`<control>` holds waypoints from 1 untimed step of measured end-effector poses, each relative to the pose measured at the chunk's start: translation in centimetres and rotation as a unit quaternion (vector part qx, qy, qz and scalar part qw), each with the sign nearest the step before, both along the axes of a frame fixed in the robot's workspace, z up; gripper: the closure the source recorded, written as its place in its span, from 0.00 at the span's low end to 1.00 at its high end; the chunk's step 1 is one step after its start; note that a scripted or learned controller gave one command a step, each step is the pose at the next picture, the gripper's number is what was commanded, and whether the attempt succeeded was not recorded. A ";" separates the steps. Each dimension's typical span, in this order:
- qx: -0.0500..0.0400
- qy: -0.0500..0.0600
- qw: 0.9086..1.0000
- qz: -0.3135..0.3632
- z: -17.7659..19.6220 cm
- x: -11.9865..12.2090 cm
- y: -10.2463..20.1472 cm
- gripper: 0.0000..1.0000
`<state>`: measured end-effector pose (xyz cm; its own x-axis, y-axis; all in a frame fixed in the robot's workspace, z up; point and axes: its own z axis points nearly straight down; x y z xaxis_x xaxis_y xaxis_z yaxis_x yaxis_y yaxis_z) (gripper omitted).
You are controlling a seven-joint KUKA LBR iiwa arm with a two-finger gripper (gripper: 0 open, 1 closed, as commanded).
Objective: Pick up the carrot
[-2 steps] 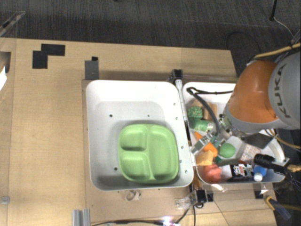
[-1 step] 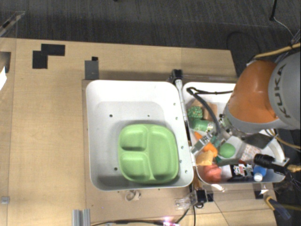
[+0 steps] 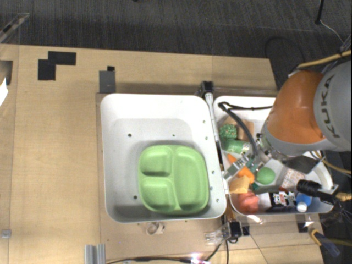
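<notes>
While the pincer (image 3: 240, 166) hangs just above the carrot (image 3: 246, 175), its spread cannot be told.

Green three-compartment plate (image 3: 173, 176) in left white bin (image 3: 118, 147); green ball (image 3: 265, 175), red fruit (image 3: 248, 202), blue-capped bottle (image 3: 286, 198) in right bin (image 3: 242, 104), lower right.

You've got two white bins (image 3: 113, 147) on counter (image 3: 49, 175), one green divided plate (image 3: 174, 177), one green ball (image 3: 265, 176), one bottle (image 3: 283, 198).
</notes>
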<state>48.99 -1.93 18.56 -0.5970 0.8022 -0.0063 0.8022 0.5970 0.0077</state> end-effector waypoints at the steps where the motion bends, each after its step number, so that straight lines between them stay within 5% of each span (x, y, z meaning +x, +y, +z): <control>1: 0.000 0.000 1.000 0.000 0.0 0.0 0.0 0.00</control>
<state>48.99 -1.93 18.55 -0.5970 0.8022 -0.0063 0.8022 0.5970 0.0076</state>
